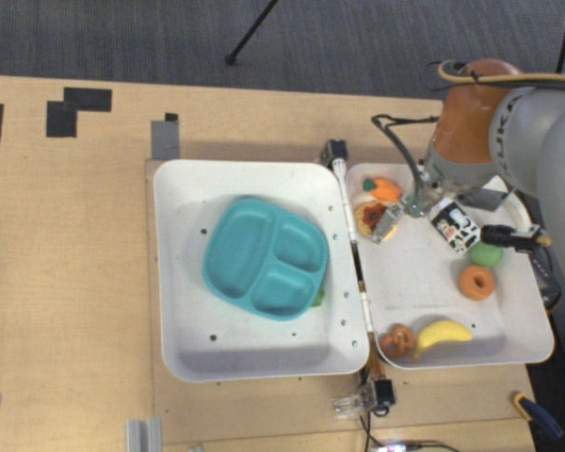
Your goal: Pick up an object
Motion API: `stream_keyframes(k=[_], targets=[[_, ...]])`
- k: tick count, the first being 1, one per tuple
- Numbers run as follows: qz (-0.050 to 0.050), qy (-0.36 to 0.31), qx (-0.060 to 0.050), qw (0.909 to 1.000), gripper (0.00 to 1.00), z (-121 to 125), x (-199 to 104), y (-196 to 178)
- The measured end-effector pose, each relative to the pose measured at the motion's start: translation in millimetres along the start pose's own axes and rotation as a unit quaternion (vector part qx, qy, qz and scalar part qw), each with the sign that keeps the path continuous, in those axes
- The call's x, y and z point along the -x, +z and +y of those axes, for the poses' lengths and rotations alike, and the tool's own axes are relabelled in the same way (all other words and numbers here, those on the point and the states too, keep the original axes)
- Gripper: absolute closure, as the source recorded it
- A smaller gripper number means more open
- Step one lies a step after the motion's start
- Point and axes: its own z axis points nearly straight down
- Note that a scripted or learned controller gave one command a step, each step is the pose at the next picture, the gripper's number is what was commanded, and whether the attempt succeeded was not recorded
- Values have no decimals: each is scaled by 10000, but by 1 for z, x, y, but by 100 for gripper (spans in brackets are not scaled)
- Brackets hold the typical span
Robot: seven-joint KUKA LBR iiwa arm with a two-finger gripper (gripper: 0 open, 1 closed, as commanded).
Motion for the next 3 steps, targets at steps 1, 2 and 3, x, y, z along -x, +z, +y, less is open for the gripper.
stream_keyframes(k=[1, 2, 3], targets=[[-58, 1697, 108, 9854, 0, 4, -9, 0], [-75, 1333, 106, 9910, 0, -34, 50, -16], [-106, -1004, 103, 9948, 0, -49, 60, -2]])
